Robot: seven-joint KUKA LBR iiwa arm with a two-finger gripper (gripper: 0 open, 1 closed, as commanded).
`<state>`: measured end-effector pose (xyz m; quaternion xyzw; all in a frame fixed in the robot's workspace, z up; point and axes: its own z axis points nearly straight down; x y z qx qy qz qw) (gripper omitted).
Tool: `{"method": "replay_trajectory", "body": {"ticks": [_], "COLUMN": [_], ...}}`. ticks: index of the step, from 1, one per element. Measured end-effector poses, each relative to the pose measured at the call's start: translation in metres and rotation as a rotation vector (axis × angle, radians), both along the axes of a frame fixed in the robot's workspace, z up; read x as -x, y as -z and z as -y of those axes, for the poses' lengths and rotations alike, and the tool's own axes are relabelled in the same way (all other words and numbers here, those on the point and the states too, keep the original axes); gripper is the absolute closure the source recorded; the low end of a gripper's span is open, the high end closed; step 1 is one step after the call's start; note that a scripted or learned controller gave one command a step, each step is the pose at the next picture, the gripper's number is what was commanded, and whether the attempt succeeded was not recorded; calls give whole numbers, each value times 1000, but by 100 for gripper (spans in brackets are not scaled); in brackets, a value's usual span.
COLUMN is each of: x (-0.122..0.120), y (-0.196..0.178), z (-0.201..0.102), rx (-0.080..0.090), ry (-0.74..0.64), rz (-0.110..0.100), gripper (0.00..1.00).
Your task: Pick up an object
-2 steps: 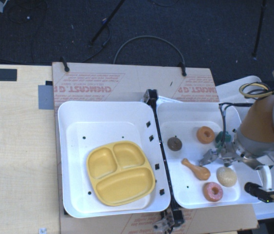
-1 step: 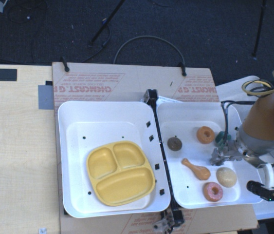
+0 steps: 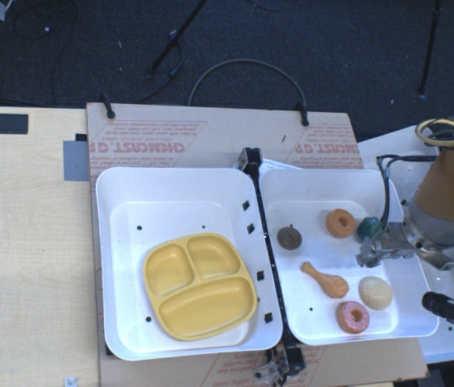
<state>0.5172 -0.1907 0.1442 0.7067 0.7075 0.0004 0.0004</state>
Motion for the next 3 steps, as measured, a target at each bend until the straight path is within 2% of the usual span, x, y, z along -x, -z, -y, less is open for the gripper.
{"method": "replay_trajectory", "body": {"ticks": [2, 3], "x": [10, -1], "y": [-112, -100], "z": [-3, -56], "rx": [1, -2], "ry": [-1, -4], "rz": [3, -4], "gripper": [100, 100]}}
